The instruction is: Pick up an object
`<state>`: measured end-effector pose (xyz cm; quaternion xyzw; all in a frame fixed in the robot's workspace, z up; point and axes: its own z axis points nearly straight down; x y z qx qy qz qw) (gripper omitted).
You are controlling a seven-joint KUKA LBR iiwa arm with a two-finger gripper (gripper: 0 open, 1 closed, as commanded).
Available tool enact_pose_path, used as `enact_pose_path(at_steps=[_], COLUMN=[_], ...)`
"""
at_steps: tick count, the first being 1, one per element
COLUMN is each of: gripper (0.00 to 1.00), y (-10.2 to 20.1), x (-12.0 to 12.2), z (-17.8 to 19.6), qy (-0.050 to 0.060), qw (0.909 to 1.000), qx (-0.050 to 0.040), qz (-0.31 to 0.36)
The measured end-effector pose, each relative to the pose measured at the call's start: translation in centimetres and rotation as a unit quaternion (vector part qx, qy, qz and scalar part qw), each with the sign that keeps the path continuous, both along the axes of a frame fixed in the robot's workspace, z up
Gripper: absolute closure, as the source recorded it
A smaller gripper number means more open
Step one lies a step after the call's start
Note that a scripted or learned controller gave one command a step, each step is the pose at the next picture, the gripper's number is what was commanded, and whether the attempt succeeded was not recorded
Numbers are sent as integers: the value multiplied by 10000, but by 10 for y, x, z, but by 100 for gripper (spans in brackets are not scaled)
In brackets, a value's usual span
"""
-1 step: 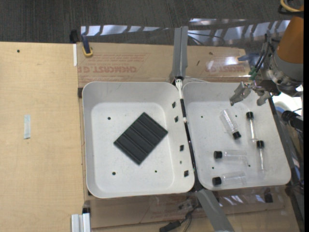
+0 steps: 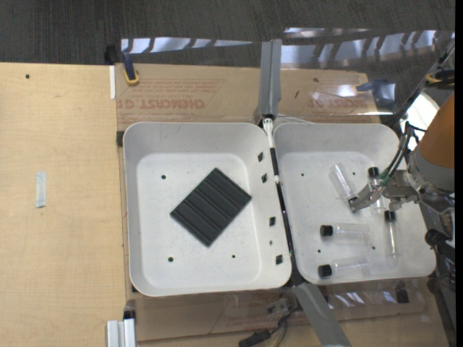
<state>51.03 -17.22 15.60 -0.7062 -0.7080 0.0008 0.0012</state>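
A capped clear tube (image 2: 344, 268) lies nearest the camera, at the near edge of the right bin (image 2: 304, 147), below and to the left of the end effector (image 2: 369, 197). The end effector sits low over the right bin, reaching in from the right; whether it is wide, narrow or holding anything cannot be told. A clear tube (image 2: 340, 181) lies just beside its tip, up and to the left, possibly touching. A second capped tube (image 2: 347, 230) lies near, just below it. A thin tube (image 2: 391, 231) stands close on the lower right. Well apart to the left, a dark ribbed pad (image 2: 211, 206) lies flat in the left bin (image 2: 145, 150). Both bins rest on the surface (image 2: 58, 194).
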Motion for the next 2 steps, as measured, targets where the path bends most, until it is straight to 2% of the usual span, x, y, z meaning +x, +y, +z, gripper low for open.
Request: enact_pose_path(at_steps=[1, 2], gripper=[0, 0], y=[34, 0], x=[50, 23], z=[16, -65], qy=[-10, -8], qw=[9998, 9996], qx=[-5, 13], qz=[195, 282])
